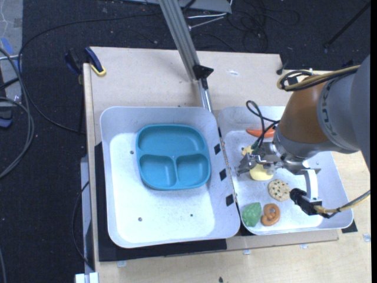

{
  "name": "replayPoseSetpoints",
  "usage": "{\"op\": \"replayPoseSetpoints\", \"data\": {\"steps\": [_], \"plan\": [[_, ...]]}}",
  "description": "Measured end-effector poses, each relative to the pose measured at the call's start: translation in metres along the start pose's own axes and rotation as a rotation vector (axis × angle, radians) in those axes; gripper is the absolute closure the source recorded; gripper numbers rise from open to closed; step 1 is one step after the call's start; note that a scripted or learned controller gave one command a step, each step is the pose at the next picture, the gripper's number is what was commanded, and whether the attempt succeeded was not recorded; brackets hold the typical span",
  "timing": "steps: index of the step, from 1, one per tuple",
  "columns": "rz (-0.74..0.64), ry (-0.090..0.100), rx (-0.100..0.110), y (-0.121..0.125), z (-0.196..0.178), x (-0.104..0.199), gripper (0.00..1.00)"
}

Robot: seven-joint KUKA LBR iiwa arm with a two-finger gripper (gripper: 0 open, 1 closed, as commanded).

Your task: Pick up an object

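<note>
I see gripper [253,165] down at yellow object [260,172] in right bin [340,178]; can't tell its grip state; nothing lifted yet.

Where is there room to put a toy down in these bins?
Left bin: bare floor below and left of the blue tray. Right bin is crowded: gripper, cookie, pretzel and green piece.

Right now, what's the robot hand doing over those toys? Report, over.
Gripper low in right bin, at yellow toy; grip unconfirmed. Cookie, pretzel, green piece close by. Blue tray sits apart.
</note>
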State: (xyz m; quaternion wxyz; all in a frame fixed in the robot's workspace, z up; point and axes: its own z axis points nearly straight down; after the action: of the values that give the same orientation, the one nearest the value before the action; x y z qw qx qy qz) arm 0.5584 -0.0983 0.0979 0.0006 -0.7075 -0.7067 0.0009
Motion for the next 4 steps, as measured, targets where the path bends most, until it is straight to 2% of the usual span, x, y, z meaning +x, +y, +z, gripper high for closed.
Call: {"op": "replayPoseSetpoints", "data": {"steps": [1, 2, 4], "plan": [[0.002, 0.0, -0.002, 0.001, -0.013, 0.0, 1.0], [0.001, -0.001, -0.006, -0.002, -0.059, -0.007, 1.0], [-0.003, -0.001, -0.009, -0.005, -0.181, -0.01, 1.0]]}}
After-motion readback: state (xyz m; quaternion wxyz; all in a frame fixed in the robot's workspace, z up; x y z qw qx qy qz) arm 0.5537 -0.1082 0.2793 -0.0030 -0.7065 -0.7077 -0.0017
